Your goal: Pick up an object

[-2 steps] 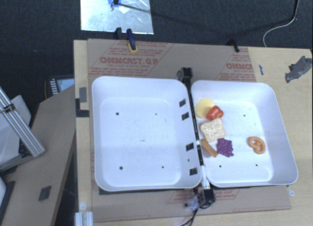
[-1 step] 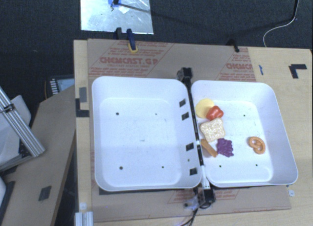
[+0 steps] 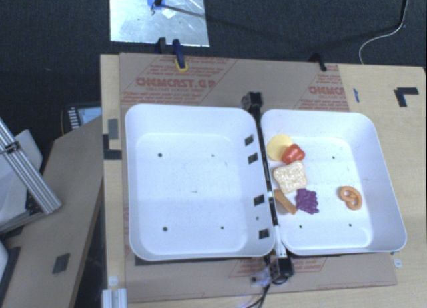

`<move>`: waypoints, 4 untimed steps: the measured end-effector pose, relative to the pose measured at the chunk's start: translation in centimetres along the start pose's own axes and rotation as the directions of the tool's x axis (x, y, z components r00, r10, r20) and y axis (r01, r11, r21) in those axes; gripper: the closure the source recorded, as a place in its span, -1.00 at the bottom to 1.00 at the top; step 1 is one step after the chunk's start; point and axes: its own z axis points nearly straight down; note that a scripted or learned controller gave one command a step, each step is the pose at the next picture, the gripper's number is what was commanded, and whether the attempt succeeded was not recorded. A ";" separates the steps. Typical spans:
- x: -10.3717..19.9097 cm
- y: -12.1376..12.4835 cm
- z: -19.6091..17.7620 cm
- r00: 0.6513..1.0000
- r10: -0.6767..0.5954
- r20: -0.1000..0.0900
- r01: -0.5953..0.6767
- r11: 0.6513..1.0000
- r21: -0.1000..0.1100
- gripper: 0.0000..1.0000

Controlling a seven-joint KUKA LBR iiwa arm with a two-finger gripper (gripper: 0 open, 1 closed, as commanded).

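The right bin (image 3: 373, 140) holds a yellow piece (image 3: 278, 145), red piece (image 3: 293, 154), cracker (image 3: 290, 177), purple grapes (image 3: 307, 201) and pretzel (image 3: 349, 197), clustered near its divider-side wall.

Brown board (image 3: 200, 80) under both bins, red print on it. Shiny foil sheet (image 3: 159, 5) on dark floor at far left. Aluminium rail (image 3: 27, 173) at left edge. White cable (image 3: 387, 30) far right.
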 end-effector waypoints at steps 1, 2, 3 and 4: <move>9.2 -0.5 1.3 1.000 -0.004 -0.007 0.004 1.000 0.007 1.00; 17.5 0.3 8.8 1.000 -0.003 -0.007 0.003 1.000 0.013 1.00; 26.4 -4.4 1.4 1.000 -0.006 -0.009 0.005 1.000 -0.002 1.00; 34.2 -6.4 1.1 1.000 -0.003 -0.008 0.004 1.000 0.006 1.00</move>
